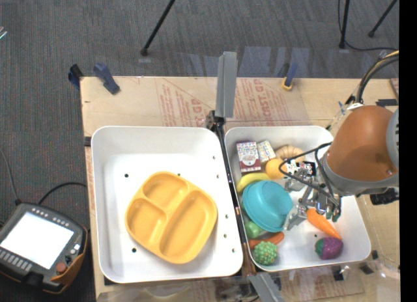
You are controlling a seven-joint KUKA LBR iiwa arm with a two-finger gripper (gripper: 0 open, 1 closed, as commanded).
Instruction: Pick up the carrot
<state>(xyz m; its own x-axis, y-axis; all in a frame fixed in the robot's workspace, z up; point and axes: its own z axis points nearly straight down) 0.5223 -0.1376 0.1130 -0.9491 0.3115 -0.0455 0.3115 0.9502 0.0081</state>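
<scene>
In the camera view, the carrot lies in the right bin, its long axis running from ten o'clock to four o'clock. The gripper hangs directly over the carrot's ten o'clock end; its grip state I cannot tell.

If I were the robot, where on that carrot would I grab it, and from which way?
Probably the middle of the carrot, coming down from above. It lies flat in the right bin, slanting from upper left to lower right, so the fingers would best close across its narrow width. Its upper-left end sits under the gripper and near the teal bowl; the purple fruit lies just below it.
</scene>
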